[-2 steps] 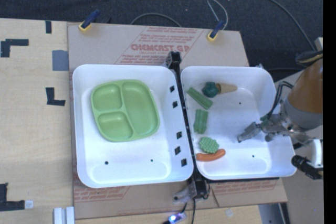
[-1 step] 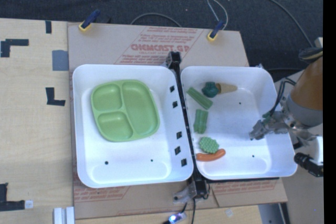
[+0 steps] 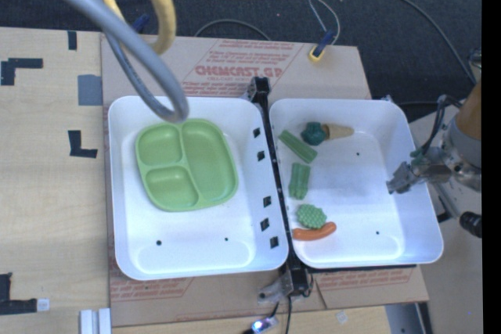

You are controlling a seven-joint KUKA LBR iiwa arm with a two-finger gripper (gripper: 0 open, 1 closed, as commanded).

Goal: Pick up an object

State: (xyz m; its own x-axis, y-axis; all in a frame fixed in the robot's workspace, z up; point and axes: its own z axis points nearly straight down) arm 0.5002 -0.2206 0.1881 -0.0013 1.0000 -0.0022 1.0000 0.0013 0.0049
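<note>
- One claw (image 3: pixel 401 180) is at the right side of the right bin (image 3: pixel 383 246), just over its right wall. I cannot tell if it is spread or pressed together (it is small and blurry from up here). Nothing shows inside it.
- Nothing has been picked up yet, so I think the step now is to choose a toy and move over it.
- All the small toys lie on the left half of the right bin, well apart from the claw. The white floor between them and the claw is bare.
- At the top there is a toy ice cream cone (image 3: pixel 325 132), with its teal scoop to the left and its tan cone pointing right.
- Just beside the scoop lies a flat green stick (image 3: pixel 297 146), set on a slant. Below it lies a second green piece (image 3: pixel 299 181), standing up and down in the view.
- Lower down there is a bumpy green toy (image 3: pixel 311 215), and an orange toy carrot (image 3: pixel 314 231) touches its bottom edge.
- I would go for the second green piece. It has space on both sides, so the claw can go around it.
- The bumpy toy and the carrot are risky, because they touch (the claw might push one away).
- The left bin (image 3: pixel 188 254) has a green plate with three parts (image 3: pixel 186 165). It looks too wide and flat for the claw, so I would leave it.
</note>
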